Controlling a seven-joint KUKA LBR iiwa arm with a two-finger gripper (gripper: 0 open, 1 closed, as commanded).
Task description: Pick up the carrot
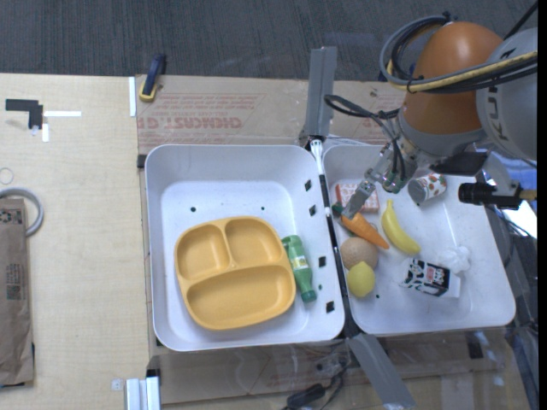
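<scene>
Hand (382,180) above right bin (479,314), near carrot (366,230)

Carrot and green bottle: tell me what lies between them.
In the camera view, the carrot lies in the right bin and the green bottle in the left bin. Between them run the two bins' adjoining white walls, nothing else.

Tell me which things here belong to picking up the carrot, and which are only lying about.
Belongs to the job:
- orange tapered carrot, right bin
- two-finger gripper, just above the carrot

Lying about:
- yellow banana
- yellow lemon
- brown egg-shaped thing
- green plastic bottle
- yellow divided plate
- black-and-white carton
</scene>
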